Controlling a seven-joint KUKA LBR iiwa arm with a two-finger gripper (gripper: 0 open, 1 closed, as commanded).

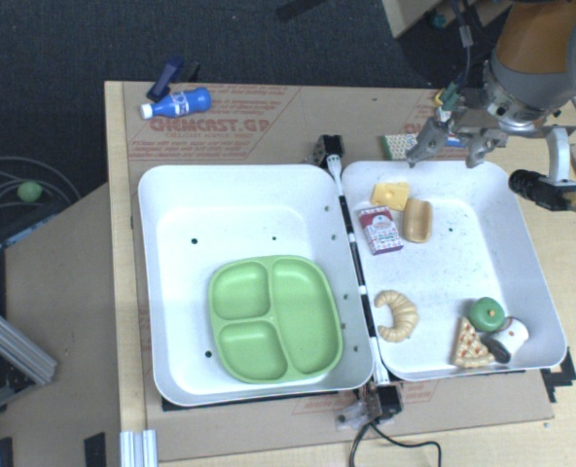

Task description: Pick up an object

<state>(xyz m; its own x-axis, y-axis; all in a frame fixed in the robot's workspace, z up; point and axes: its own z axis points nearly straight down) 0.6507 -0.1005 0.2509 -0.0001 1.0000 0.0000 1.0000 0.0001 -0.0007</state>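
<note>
Grey end effector [451, 151] hangs spread, holding nothing

Looked like a robotics lab: plywood bench [269, 115] on dark carpet [54, 47], two white bins [162, 212] clamped side by side, loose cables [1, 197], aluminium framing [16, 343], toy food for testing.

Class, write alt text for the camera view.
A robot gripper hangs open above the far edge of the right bin, which holds toy foods including a croissant. The left bin holds a green divided plate.
</note>
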